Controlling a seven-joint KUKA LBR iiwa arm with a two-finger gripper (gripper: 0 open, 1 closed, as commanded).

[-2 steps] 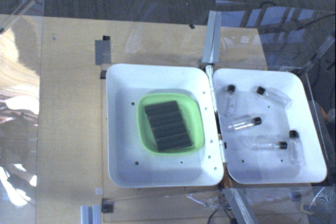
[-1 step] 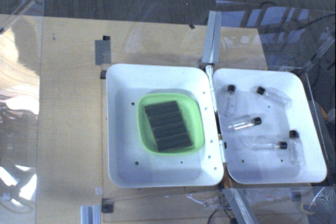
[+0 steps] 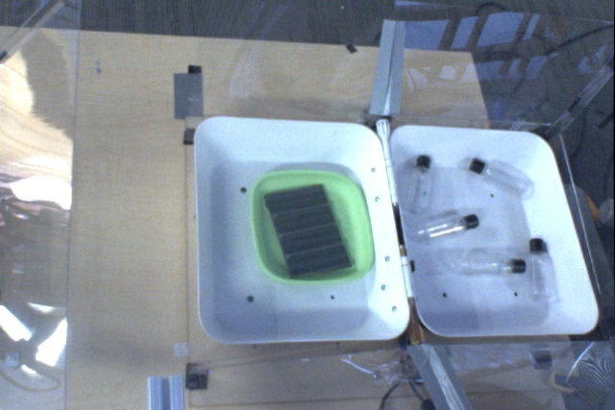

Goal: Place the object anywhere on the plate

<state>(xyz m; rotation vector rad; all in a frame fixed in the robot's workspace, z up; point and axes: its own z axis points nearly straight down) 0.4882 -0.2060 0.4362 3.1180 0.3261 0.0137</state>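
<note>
A green square plate (image 3: 359, 224) sits in the left white bin (image 3: 221, 235). A dark grey ribbed block (image 3: 307, 230) lies on the plate, turned a little off square. In the right white bin (image 3: 567, 206) lie several clear vials with black caps, among them one near the middle (image 3: 448, 226), one at the upper right (image 3: 500, 174) and one at the lower right (image 3: 495, 264).
A metal divider post (image 3: 388, 77) runs up from the gap between the two bins. The bins rest on a wooden bench (image 3: 115, 206) with a clear panel over its left part. A small grey bracket (image 3: 189, 93) sits behind the left bin.
</note>
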